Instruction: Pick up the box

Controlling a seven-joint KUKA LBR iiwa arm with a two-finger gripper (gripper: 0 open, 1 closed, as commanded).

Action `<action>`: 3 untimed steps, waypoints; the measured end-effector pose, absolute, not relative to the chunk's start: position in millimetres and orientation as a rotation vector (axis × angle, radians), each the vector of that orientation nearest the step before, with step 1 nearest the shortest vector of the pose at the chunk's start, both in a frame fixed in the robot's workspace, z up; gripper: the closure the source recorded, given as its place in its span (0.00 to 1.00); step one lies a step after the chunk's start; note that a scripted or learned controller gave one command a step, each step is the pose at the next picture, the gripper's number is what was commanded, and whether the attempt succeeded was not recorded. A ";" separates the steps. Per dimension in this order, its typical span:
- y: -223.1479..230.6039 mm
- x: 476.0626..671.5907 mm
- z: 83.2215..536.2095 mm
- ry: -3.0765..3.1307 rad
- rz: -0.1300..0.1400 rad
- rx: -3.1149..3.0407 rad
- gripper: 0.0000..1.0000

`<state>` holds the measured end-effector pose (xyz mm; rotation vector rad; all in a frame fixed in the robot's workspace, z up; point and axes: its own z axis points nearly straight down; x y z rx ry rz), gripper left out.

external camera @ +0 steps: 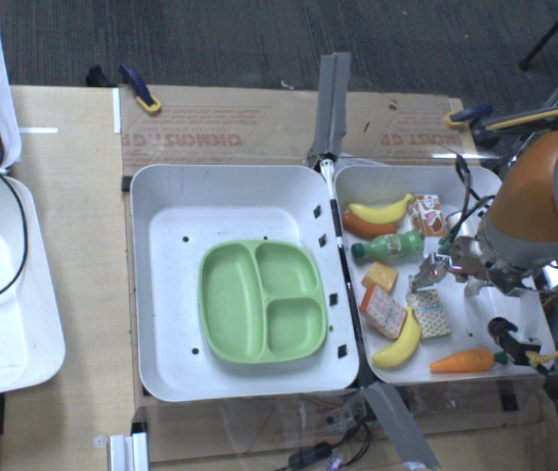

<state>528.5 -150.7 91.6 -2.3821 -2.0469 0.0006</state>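
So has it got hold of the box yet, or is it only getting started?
Nothing looks lifted yet. The gripper sits low in the right bin, just above a small patterned box that lies flat among the toy food. Whether it grips anything is unclear. Grasping and lifting remain.

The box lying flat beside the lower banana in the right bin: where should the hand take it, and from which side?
Probably from straight above, across the short width of the box. It lies flat and tilted, so the faces are not grippable. The lower banana presses along its lower right edge and the cheese wedge sits close above, so aim at the freer left end. The hand hangs nearby, up and right.
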 end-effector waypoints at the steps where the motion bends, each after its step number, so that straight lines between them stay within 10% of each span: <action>1: -124.1 600.7 90.9 -1.686 0.005 -2.651 0.00; 3: -174.2 483.2 90.7 -1.359 0.006 -2.830 0.00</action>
